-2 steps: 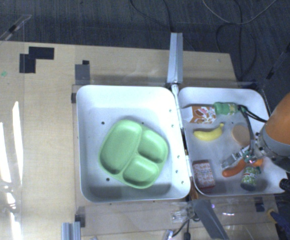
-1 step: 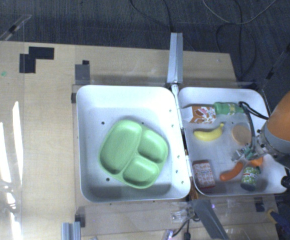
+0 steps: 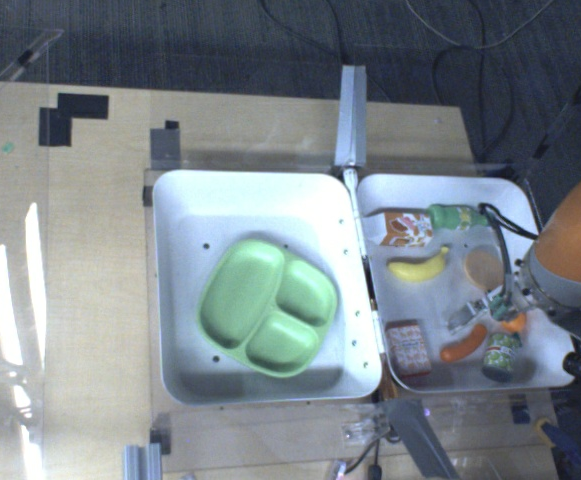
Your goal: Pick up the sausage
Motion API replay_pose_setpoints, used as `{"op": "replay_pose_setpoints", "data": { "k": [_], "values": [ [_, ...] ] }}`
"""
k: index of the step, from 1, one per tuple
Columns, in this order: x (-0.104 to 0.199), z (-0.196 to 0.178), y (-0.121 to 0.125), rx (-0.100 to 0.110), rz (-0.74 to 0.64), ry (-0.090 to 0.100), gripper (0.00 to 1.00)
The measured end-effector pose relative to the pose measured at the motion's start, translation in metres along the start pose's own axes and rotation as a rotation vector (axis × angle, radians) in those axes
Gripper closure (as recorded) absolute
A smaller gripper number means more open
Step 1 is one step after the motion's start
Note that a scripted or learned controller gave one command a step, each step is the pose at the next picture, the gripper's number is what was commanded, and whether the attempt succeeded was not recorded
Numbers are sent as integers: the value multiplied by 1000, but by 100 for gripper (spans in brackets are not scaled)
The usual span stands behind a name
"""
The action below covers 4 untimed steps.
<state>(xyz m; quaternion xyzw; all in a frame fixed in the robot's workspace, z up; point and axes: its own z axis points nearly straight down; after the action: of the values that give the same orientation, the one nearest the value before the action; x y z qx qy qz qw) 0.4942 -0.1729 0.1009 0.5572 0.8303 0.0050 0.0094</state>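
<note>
**Reaching down by the sausage in the right bin**

Leaning in from the right, the grey arm with the orange band [image 3: 575, 243] puts its gripper [image 3: 482, 311] low in the right white bin [image 3: 515, 196]. The gripper is just above the far end of the small orange-red sausage [image 3: 464, 345]. It is too small and blurry to say if the gripper is spread or pressed together, or if it touches the sausage.

The sausage lies tilted on the bin floor, near the front of the right bin. Just left of it is a small dark red packet [image 3: 409, 348]. Just right of it is a little green and dark can [image 3: 501, 356]. A small orange piece [image 3: 513, 321] sits right beside the gripper.

Farther back in the same bin lies a yellow banana [image 3: 417, 266]. Behind it are an orange and white packet [image 3: 407, 229] and a green bottle [image 3: 458, 217] lying on its side. A black cable [image 3: 505, 243] curves over the bin to the gripper.

The left white bin [image 3: 175, 288] holds a light green plastic tray with three parts [image 3: 268, 306]. Both bins sit on the pale wooden desk [image 3: 70, 268].
</note>
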Motion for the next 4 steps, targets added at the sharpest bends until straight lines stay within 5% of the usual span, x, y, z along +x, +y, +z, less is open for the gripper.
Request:
{"op": "replay_pose_setpoints", "data": {
  "k": [1, 2, 3, 4],
  "values": [
    [46, 11, 15, 7, -17, -1, 0],
    [15, 11, 4, 5, -466, 2, 0],
    [15, -1, 7, -1, -464, -1, 100],
    [-7, -29, 36, 9, -675, 9, 100]
  ]
}}
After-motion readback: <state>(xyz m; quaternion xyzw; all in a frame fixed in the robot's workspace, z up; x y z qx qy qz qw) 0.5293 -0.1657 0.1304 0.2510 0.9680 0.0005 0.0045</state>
